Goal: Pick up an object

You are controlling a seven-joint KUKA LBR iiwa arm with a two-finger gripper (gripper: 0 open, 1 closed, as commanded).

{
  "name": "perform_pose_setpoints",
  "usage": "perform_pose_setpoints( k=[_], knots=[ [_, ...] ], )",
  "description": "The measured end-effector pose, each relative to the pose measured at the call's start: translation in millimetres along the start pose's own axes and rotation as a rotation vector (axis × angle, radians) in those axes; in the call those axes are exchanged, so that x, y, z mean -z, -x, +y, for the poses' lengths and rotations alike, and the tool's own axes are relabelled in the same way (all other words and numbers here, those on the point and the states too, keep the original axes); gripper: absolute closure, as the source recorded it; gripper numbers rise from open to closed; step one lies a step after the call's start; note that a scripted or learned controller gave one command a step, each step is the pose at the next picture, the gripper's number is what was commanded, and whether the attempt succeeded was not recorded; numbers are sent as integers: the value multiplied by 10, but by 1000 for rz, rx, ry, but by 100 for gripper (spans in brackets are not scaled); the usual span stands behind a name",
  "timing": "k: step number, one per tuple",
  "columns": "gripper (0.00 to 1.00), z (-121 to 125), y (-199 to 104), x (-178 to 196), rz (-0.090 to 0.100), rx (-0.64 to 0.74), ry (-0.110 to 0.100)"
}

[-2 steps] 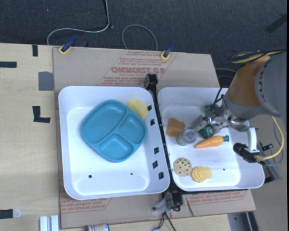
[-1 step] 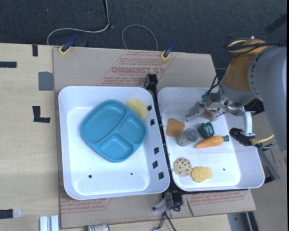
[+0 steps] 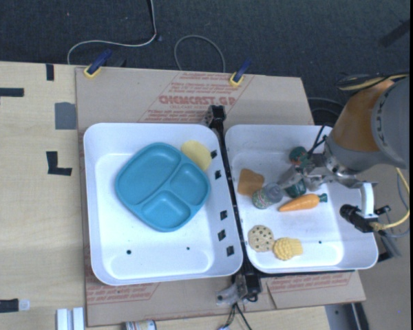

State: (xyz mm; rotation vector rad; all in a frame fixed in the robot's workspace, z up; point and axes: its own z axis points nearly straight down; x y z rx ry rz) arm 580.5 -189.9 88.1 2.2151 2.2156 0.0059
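Dark grey carpet (image 3: pixel 275 19) fills the top of the view, with a thin white cable (image 3: pixel 151 26) looping across it, and below it a light wooden bench (image 3: pixel 27 205) carries a brown cardboard sheet (image 3: pixel 193 98) printed in red and held at its far edge by two blue and yellow clamps (image 3: pixel 96 64). On the cardboard sit two shallow white bins side by side. In the left bin (image 3: pixel 100 253) lies a blue sectioned plate (image 3: pixel 163 186), tilted on the diagonal, and a pale yellow rounded object (image 3: pixel 197 153) touches its upper right rim. The right bin (image 3: pixel 358 253) holds the small things: an orange-brown wedge-shaped piece (image 3: pixel 250 181) near the left wall, a toy carrot (image 3: pixel 301 203) with a green stub lying about level in the middle, a round speckled cookie (image 3: pixel 261 237) and a yellow corn cob piece (image 3: pixel 287 248) just beside each other at the near side, and a small grey-green cylindrical object (image 3: pixel 266 198) lying just left of the carrot. The grey arm with its orange band (image 3: pixel 361 122) reaches in from the right, and its gripper (image 3: pixel 289 184) slants down to the left toward that cylindrical object, its tip at or just above it and close over the carrot's thick end. How far the jaws stand apart cannot be told at this angle, nor whether they close on anything.
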Motion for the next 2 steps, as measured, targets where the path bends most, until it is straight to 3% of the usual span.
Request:
perform_pose_setpoints(
  k=[1, 2],
  knots=[
    [100, 19, 7, 106, -3, 1, 1],
    [100, 517, -713, 768, 4, 9, -1]
  ],
)
